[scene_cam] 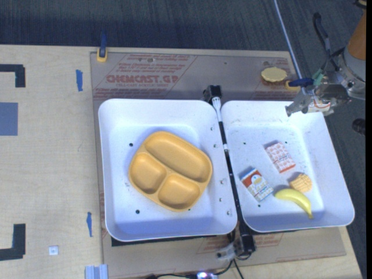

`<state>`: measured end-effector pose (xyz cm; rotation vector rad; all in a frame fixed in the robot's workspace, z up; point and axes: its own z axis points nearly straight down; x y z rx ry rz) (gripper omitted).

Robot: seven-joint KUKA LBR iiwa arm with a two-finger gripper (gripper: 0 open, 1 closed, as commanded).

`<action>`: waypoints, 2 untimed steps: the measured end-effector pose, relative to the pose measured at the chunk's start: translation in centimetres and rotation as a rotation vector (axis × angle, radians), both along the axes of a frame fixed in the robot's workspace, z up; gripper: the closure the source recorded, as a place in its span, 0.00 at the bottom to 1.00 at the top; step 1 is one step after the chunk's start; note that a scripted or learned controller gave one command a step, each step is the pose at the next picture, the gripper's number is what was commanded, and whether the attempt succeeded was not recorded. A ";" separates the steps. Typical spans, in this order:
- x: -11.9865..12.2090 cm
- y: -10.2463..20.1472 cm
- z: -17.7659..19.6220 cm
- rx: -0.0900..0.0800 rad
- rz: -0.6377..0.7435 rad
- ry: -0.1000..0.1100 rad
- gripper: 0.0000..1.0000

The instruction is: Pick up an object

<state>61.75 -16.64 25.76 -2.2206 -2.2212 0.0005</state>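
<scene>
Over the right bin's (343, 214) far corner we see the gripper (303, 107); whether its jaws are spread, we cannot tell. Below lie a curved yellow banana (295, 200), a ridged cracker-like piece (301, 183) and two small printed cartons (280, 156) (256, 184). A glossy three-compartment yellow tray (170, 170) sits in the left bin (113, 121).

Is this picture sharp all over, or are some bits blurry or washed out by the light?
In the camera view, the yellow tray and banana look fairly crisp; print on the two small packets is too small to read; the gripper at the right bin's far corner is soft; the white bins are bright, shadows faint, without harsh glare.
</scene>
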 end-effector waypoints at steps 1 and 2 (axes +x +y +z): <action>0.5 2.1 -15.2 0.000 0.000 0.001 0.00; 0.7 2.1 -14.0 -0.001 0.000 -0.005 1.00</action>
